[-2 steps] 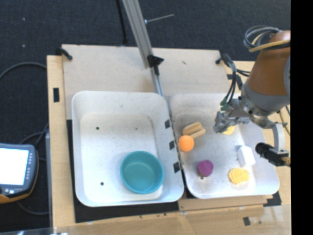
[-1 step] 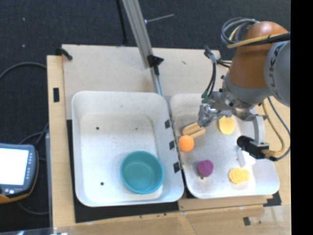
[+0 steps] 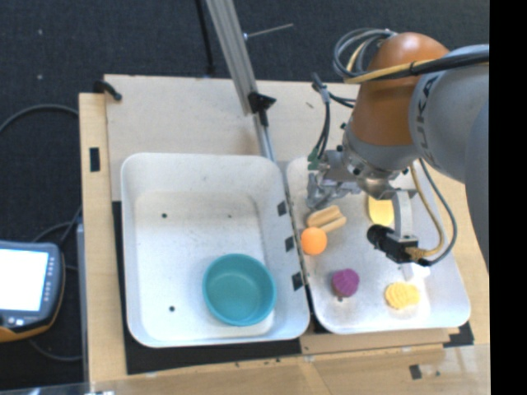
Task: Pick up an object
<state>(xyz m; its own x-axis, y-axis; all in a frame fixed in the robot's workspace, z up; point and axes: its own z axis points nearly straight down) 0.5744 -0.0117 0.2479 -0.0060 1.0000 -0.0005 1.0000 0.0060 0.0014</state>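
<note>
Right now I see my two-finger gripper [image 3: 319,194] poised just above the tan bread-shaped block [image 3: 326,218] in the right white bin [image 3: 445,303]; beside it, a small orange ball [image 3: 314,241].

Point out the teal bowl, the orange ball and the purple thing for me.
Teal bowl [image 3: 239,289]: camera view, on the inside bottom of the bowl.
Orange ball [image 3: 313,242]: camera view, on the middle of its top.
Purple thing [image 3: 345,282]: camera view, on the middle of its top.

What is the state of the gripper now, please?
Gripper: low in the right bin, just above the tan bread-like piece; open or shut cannot be told.
</note>
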